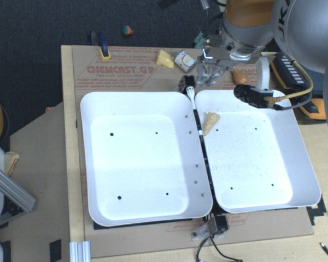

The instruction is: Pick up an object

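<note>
A small tan, wedge-shaped object (210, 122) lies in the right bin (273, 162), close to its left wall and near the back. My gripper (209, 73) hangs below the orange-banded wrist, over the cardboard just behind the right bin's back left corner. It is above and behind the tan object, apart from it. I see nothing held in it.
The left bin (136, 157) adjoins the right one along a black seam. Behind the bins on the cardboard lie a yellow piece (165, 59), a small white box (183, 60), an orange object (240, 76) and a blue clamp (104, 44). A black cable (257, 97) crosses the right bin's back rim.
</note>
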### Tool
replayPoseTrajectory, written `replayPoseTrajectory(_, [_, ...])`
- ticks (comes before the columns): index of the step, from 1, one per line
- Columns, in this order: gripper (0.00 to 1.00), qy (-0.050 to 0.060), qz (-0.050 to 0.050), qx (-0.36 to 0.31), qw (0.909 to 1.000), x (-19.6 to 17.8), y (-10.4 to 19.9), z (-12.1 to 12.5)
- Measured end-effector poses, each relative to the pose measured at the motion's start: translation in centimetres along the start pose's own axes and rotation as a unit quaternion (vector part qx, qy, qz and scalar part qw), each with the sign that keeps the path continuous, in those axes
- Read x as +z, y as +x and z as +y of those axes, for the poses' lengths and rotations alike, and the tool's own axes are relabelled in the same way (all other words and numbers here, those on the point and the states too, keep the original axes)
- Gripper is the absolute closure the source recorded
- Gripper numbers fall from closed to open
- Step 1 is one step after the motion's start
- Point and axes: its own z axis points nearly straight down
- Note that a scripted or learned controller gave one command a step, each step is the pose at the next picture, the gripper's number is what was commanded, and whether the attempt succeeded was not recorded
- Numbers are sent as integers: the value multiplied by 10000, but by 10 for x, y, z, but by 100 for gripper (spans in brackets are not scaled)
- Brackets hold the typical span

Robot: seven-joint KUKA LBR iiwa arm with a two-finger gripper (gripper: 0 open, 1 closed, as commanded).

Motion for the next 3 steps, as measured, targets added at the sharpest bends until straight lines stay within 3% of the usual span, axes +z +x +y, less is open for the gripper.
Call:
replayPoseTrajectory(1, [100,-161,-11,29,9999,-193,21,-8])
replayPoseTrajectory(2, [100,-104,-48,103,9999,-245,-79,-11])
replayPoseTrajectory(3, [100,15,-10,1,10000,-124,32,18])
